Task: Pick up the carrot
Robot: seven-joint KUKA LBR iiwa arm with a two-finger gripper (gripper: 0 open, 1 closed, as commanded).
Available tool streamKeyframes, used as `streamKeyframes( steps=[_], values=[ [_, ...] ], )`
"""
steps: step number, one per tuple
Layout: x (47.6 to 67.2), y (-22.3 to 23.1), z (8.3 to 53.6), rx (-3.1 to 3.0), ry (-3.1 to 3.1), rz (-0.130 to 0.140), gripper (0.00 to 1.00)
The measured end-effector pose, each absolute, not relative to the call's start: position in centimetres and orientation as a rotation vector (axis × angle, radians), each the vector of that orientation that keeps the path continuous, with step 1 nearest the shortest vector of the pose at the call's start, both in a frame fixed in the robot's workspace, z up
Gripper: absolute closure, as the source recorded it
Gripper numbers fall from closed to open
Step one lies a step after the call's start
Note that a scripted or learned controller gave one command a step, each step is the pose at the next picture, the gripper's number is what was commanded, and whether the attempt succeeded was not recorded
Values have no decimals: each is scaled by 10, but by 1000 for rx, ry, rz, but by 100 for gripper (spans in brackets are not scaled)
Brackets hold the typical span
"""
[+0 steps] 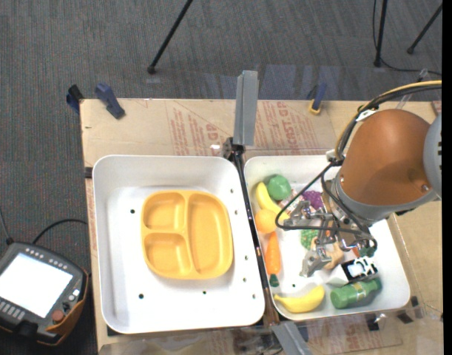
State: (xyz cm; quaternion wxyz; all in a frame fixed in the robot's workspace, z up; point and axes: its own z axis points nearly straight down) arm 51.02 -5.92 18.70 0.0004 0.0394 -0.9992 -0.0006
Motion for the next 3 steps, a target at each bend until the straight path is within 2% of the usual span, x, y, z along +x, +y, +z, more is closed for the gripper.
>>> streamKeyframes(
  steps=[1,2,3],
  values=[
    [521,-18,187,517,-3100,-3,0],
    [512,-80,85,493,-3098,-5,0],
    [493,-77,92,624,-3103,7,0]
  ],
)
